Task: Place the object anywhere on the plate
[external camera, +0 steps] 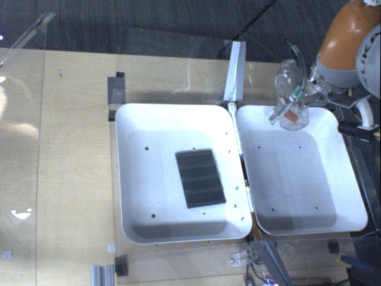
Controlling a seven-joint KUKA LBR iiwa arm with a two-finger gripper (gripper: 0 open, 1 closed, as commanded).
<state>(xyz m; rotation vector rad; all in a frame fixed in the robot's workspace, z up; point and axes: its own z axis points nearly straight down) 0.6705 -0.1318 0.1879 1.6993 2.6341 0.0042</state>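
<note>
The grey arm with its orange band hung over the far edge of the right-hand shallow white bin, and the two-finger gripper sat high there, closed around a clear, rounded plastic object with an orange patch low on it; the object showed between the fingers, lifted off the bin floor. So the carry looked to be the step in hand, the pick seemingly done. The dark, ribbed rectangular plate lay well to the gripper's left and nearer the camera, flat in the left-hand white bin. The next move called for a swing leftward across the raised rims where the bins meet, with the upright metal post just left of the gripper to be cleared.
</note>
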